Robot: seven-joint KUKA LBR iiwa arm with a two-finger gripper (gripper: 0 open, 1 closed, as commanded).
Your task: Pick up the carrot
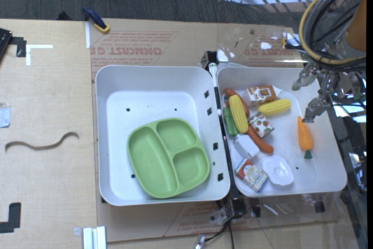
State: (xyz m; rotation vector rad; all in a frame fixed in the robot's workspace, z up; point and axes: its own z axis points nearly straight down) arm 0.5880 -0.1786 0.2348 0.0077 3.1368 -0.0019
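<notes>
The orange carrot (305,136) with a small green tip lies in the right bin (326,183), near that bin's right side, pointing roughly toward the near edge. My gripper (307,96) hangs above the bin's far right part, just beyond the carrot's thick end. Its two metal fingers (315,108) stand apart with nothing between them, so it is open. The carrot lies free, apart from the other toys.
A corn cob (238,114), a yellow piece (275,106), a red sausage (260,143), small printed boxes (260,125) and a white lid (279,172) crowd the right bin's left and middle. The left bin (116,125) holds a green divided plate (169,157). Cables (326,14) loop above the arm.
</notes>
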